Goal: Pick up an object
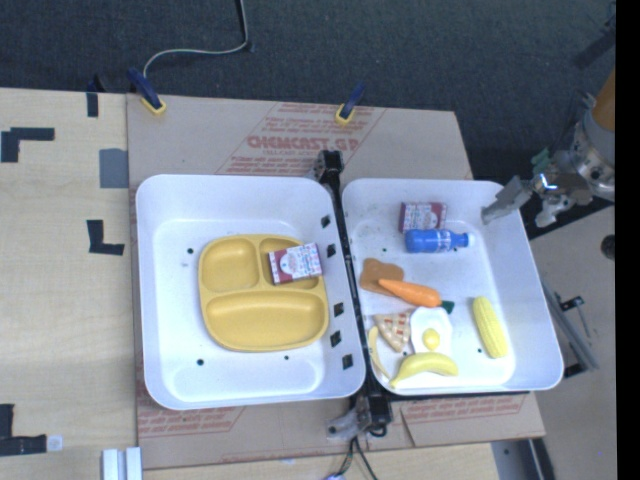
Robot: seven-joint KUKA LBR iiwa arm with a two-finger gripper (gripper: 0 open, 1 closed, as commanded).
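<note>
My gripper (521,211) hangs over the upper right rim of the right bin (530,268), open, with nothing between its fingers. Toy food lies in that bin: a maroon box (422,215), a blue bottle (435,240) on its side just below it, a brown bread slice (378,272), a carrot (410,292), a corn cob (488,326), a fried egg (431,330), a pizza slice (394,329) and a banana (425,368). The box and the bottle lie closest to the gripper, to its left.
The left bin (165,268) holds a yellow divided plate (262,308) with a red and white carton (295,263) on its upper right compartment. A black divider (338,258) runs between the bins. Cardboard lies under both.
</note>
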